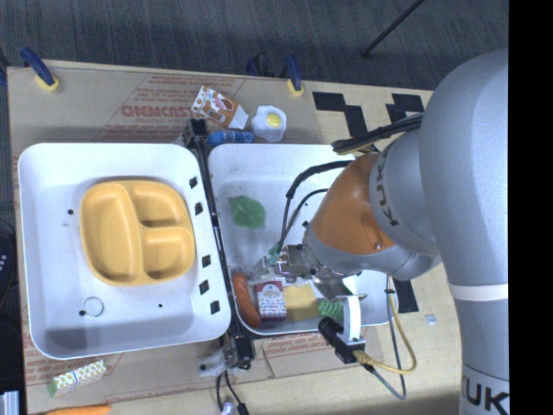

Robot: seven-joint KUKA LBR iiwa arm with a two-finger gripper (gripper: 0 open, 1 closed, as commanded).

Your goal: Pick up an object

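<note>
The gripper (298,271) hangs just above the red carton (270,299) and yellow block (300,301), positioned to grab; its grip state I cannot tell.

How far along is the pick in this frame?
Done: the arm has reached into the right bin. In hand: its end effector sits low over the toy food pile at the front. Left: no item visibly lifted; the green leaf lies untouched.

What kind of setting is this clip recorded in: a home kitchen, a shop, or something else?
Most likely a robotics lab bench for pick-up trials. A grey arm reaches into two white bins on a clamped board, with toy food such as a yellow divided tray and a green leaf.
</note>
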